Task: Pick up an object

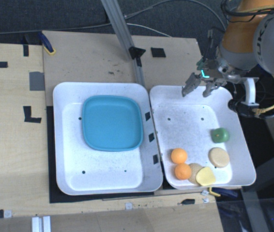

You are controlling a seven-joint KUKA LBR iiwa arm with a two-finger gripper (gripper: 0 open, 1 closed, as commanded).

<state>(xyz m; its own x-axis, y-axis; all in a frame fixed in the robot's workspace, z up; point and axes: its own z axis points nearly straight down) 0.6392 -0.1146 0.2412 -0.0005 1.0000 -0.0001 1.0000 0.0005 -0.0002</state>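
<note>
Nearest: yellow piece crowding two orange balls, beige disc, green lump in right bin. Gripper spread, empty, above far rim. Risk: fingers nudging neighbours; apparently touching.

Plate in left bin; food pieces in right bin.

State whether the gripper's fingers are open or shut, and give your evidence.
Open. The gripper hangs over the far end of the right bin, its two fingers spread apart with bare bin floor showing between them and nothing held.
</note>
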